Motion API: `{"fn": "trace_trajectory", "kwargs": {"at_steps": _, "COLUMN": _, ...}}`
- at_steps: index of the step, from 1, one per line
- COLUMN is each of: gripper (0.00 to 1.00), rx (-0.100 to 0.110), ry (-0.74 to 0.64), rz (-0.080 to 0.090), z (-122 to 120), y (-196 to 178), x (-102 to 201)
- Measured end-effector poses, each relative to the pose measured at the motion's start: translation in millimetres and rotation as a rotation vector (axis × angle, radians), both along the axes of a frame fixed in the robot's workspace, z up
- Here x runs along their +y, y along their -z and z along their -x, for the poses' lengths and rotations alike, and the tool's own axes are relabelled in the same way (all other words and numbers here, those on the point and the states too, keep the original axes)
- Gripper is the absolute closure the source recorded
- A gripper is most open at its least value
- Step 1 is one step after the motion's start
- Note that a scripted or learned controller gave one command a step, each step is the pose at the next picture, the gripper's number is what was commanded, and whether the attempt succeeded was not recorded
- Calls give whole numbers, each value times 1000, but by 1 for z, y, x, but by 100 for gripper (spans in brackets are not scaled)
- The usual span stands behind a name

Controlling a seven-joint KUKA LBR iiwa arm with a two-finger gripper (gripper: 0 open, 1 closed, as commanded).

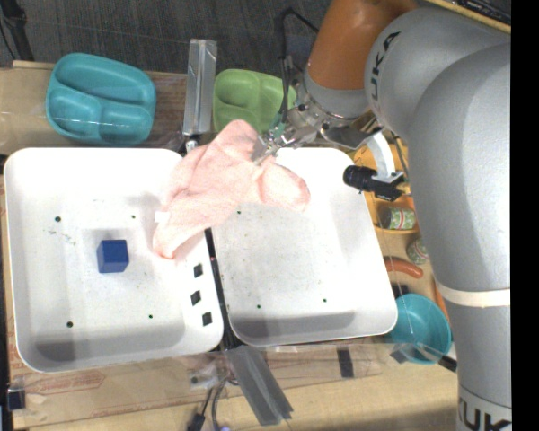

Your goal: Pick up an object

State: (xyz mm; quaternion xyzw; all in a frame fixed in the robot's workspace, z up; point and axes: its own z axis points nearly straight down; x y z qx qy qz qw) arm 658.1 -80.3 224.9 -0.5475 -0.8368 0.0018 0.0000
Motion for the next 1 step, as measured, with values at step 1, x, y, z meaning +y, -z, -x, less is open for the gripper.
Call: {"fn": "trace_trajectory", "kwargs": {"at_steps": 1, "gripper": 100, "rx": 2, "ry": -60, "rz": -3, "z": 1, "y": 30, "x": -43}}
